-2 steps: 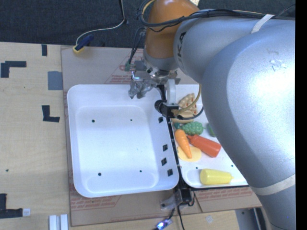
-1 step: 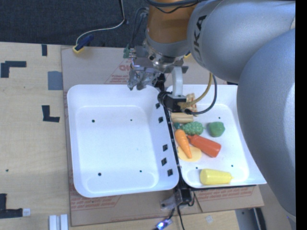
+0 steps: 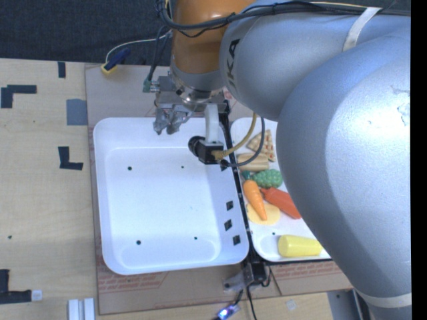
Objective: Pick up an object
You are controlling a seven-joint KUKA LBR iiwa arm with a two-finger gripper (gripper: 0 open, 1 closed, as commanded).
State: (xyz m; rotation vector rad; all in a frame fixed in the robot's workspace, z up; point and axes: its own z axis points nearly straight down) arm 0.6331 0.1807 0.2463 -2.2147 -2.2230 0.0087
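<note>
Grey arm over left bin's far rim

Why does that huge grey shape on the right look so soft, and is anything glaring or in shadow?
Camera view: the arm sits close to the lens, so it looms large and slightly blurred; soft highlights glare on its grey shell; the left bin is bright white with faint shading near its top rim; the toy vegetables stay sharp.
</note>
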